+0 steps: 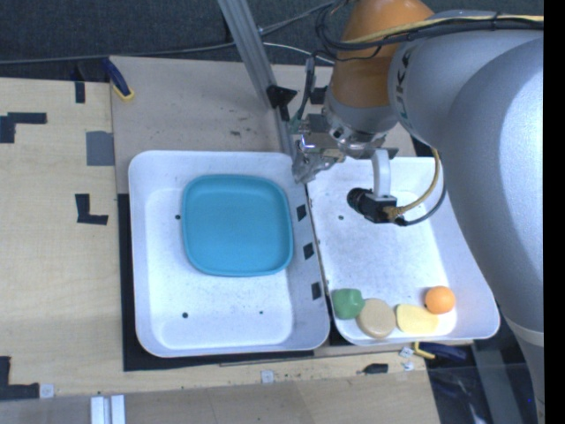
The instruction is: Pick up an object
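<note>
Four small objects lie along the front edge of the right bin [402, 254]: a green piece [347, 303], a tan round piece [377, 317], a yellow piece [415, 318] and an orange ball [439, 299]. My gripper [311, 159] hangs at the far left corner of the right bin, close to the wall between the two bins and well away from those objects. Nothing is visibly held in it. The orange band and grey wrist sit right above it and hide part of the bin's far edge.
The left bin [159, 263] holds a blue square plate [237, 223] in its far half. A slanted metal pole [252, 42] crosses behind the bins. A black fitting with a cable [375, 205] hangs off the wrist over the right bin.
</note>
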{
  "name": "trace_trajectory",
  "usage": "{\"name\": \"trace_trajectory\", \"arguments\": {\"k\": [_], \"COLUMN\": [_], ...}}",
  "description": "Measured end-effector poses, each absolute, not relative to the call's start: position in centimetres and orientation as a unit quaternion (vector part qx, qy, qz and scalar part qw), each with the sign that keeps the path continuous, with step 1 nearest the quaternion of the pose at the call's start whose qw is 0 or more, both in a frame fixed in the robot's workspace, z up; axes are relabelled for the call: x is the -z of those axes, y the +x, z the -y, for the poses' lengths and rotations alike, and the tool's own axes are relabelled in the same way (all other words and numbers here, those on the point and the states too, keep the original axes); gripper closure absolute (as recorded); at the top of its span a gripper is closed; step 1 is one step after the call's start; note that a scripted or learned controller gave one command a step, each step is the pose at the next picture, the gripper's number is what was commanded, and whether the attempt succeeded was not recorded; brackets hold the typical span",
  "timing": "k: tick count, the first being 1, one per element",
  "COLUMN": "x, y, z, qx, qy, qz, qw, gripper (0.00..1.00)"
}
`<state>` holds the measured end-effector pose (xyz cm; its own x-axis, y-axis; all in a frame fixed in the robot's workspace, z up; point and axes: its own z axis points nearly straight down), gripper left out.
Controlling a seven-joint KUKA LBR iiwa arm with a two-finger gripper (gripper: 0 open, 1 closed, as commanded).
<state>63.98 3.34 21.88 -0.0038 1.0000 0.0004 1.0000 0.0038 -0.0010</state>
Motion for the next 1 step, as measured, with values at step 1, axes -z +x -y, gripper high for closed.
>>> {"name": "trace_trajectory", "arguments": {"k": [1], "x": [-21.39], "y": [62.17], "z": [-7.9], "qx": [-0.0002], "qy": [-0.706], "qz": [0.708], "qw": [0.001], "gripper": [1.0]}}
